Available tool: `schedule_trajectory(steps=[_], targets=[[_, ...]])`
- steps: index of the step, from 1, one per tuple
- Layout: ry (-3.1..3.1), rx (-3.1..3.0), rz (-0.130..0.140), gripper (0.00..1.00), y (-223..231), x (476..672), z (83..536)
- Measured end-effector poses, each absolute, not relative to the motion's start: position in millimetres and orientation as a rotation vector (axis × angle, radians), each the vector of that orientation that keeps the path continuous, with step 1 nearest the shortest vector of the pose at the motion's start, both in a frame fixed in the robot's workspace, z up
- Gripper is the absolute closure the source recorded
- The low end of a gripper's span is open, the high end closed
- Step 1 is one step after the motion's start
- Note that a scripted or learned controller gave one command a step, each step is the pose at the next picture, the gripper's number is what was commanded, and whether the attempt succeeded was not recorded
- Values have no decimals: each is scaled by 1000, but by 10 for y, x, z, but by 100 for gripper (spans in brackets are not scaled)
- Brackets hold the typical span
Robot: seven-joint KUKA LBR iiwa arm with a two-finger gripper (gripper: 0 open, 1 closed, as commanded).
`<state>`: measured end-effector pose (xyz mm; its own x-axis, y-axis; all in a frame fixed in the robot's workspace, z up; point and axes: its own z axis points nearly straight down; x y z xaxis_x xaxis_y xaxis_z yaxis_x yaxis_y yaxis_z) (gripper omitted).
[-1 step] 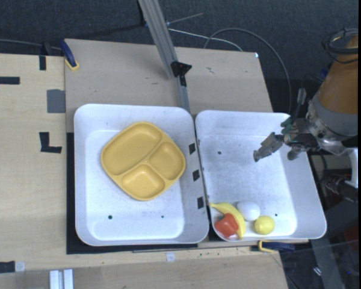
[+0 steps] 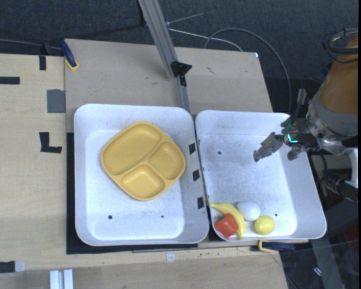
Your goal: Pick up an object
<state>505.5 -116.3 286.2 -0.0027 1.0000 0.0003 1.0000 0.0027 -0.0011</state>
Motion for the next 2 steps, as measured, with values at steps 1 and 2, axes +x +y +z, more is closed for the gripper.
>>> schedule_trajectory(steps=[1, 2], targets=[[-2219, -2215, 7, 0, -1066, 5028, 2274], [-2218, -2217, 7, 0, -1042, 4916, 1755]])
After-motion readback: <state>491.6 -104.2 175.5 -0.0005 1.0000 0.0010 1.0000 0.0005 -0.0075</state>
